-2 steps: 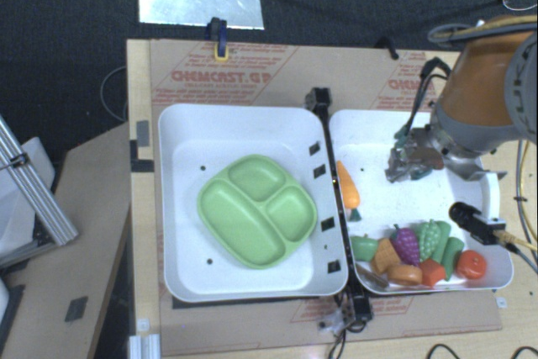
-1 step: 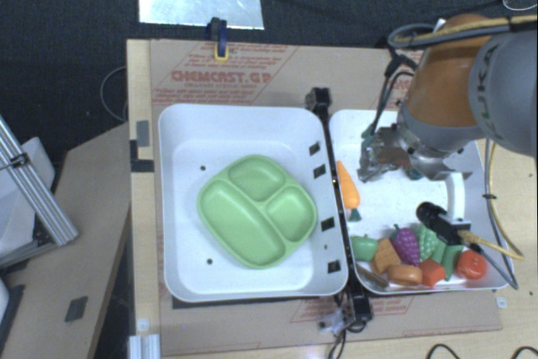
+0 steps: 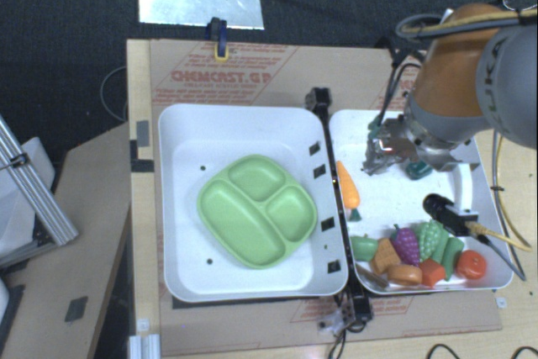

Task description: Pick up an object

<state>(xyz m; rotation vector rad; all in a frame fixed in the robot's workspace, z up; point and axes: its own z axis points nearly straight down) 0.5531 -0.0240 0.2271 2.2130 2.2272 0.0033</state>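
From the overhead camera, the arm [image 3: 471, 71] reaches over the right bin [image 3: 395, 206], its end effector [image 3: 380, 154] hanging low above the bin's bare upper floor; whether it is open or closed I cannot tell. Nothing visible sits in it. Below and to its left, a carrot [image 3: 348, 187] lies against the bin's inner wall. Further below, toy food [image 3: 416, 252] is heaped along the near edge, probably slid there. Well to its left, a green plate [image 3: 257, 210] rests in the other bin [image 3: 181, 181].

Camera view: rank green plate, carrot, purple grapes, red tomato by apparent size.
1. green plate
2. carrot
3. purple grapes and red tomato look about alike; not ranking those two.
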